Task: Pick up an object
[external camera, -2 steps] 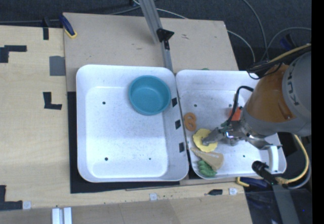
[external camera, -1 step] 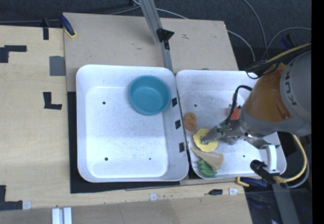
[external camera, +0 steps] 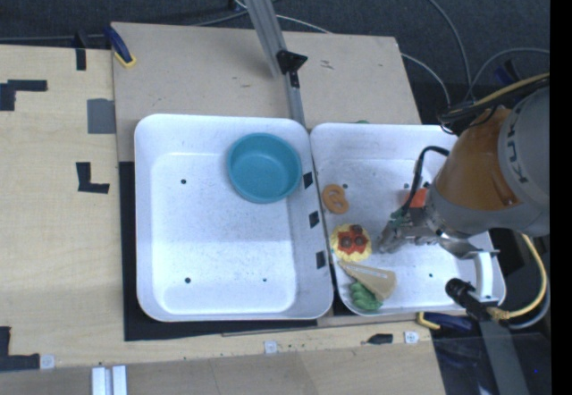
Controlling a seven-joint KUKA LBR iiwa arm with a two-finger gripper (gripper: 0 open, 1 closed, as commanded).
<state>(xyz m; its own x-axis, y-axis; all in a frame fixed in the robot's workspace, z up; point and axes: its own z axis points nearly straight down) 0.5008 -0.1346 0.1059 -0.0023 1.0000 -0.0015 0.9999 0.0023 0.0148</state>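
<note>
My gripper [external camera: 391, 239] hangs low over the right bin [external camera: 384, 145], just right of a small yellow toy with red spots [external camera: 351, 242]. A tan cone-shaped piece [external camera: 370, 277] lies below that toy, with a green toy [external camera: 362, 295] at the bin's front edge. An orange pretzel-like piece [external camera: 335, 198] sits near the bin's left wall. A blue bowl [external camera: 264, 167] stands in the left bin [external camera: 179, 232] at its far right corner. Nothing shows between the gripper's fingers.
A grey pole [external camera: 268, 18] slants across the bench from the top toward the gap between the bins. Cables run behind the right bin. My arm's orange band [external camera: 478, 174] covers the right bin's right side.
</note>
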